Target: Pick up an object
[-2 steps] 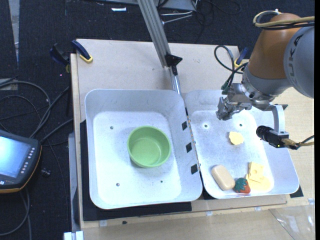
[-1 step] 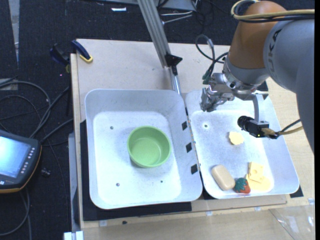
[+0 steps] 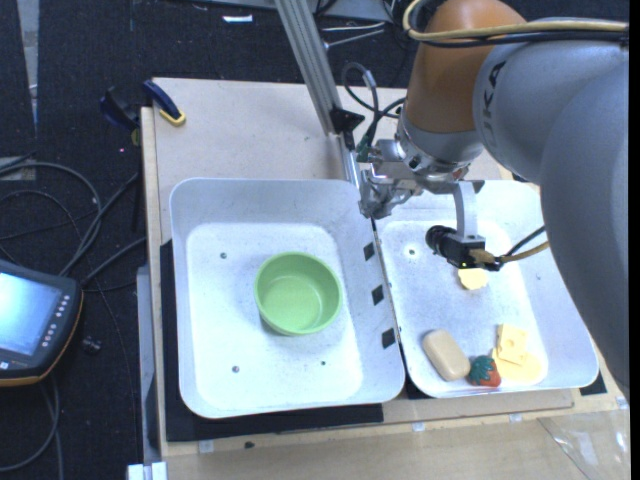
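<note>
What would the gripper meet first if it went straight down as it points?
Likely the right bin's left rim near its far corner, just under the gripper. Depth is unclear; possibly the bin floor instead.

Hand (image 3: 378,202) over rear divider between bins. Green round plastic bowl (image 3: 297,293) in left white bin (image 3: 215,323). Tan oval block (image 3: 446,355), yellow wedge (image 3: 518,354), small red-green piece (image 3: 484,371) at front of right white bin (image 3: 425,303).

Bowl (image 3: 297,294) in the left bin (image 3: 215,308), roll (image 3: 446,354) in the right bin (image 3: 420,288).
</note>
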Controlling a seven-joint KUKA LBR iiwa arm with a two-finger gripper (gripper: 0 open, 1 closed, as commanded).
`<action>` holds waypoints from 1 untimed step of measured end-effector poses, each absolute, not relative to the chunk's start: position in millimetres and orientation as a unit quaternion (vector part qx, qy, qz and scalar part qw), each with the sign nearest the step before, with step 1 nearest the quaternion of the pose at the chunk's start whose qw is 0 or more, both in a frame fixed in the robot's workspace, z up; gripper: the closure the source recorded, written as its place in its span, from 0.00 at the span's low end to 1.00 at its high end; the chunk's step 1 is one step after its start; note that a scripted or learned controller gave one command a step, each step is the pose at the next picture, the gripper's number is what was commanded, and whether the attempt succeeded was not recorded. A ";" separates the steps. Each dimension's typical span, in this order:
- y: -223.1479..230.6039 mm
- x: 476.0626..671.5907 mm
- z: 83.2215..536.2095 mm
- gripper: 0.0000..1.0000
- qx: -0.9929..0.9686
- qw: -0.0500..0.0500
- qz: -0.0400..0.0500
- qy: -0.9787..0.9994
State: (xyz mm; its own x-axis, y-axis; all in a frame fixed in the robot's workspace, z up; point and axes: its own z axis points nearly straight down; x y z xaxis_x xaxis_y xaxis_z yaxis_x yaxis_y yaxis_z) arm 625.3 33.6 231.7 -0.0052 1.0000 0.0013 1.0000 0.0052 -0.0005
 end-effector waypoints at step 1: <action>77.8 641.2 224.0 1.00 -0.706 0.000 0.000 -0.708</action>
